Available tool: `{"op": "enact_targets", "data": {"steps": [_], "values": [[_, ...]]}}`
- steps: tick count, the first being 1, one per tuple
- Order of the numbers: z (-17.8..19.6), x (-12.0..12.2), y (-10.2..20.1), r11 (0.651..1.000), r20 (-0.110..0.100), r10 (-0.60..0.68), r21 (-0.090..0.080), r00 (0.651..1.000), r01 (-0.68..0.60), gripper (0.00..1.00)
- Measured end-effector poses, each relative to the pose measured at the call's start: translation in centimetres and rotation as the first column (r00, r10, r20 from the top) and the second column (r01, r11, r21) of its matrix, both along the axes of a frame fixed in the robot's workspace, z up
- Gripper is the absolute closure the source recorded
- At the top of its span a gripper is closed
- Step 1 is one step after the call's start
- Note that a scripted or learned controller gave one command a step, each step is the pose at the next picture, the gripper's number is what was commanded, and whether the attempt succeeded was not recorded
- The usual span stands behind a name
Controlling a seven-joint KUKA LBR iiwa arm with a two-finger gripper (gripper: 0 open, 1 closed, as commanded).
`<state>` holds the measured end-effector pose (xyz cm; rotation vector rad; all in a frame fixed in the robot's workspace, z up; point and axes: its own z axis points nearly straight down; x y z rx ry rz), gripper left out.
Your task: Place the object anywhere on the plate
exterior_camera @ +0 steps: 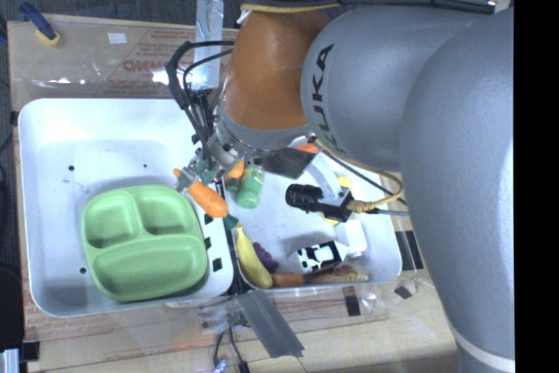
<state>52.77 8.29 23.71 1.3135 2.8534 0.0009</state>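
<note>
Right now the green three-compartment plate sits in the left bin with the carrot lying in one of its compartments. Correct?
Not quite. The green plate is in the left bin, but the carrot lies off its upper right rim, near the wall between the bins, as the camera view shows.

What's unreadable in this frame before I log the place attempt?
- Gripper, camera view: buried under the arm's wrist and cables; finger state unclear.
- Carrot: lies by the gripper at the green plate's rim; grasp or contact cannot be judged.
- Right bin: its upper part is covered by the arm.
- Green bottle: partly under the wrist.
</note>
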Motion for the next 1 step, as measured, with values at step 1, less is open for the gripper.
{"op": "enact_targets", "data": {"steps": [1], "values": [[-0.01,-0.01,0.00,1.000,0.000,0.001,0.000,1.000,-0.001,0.00]]}}
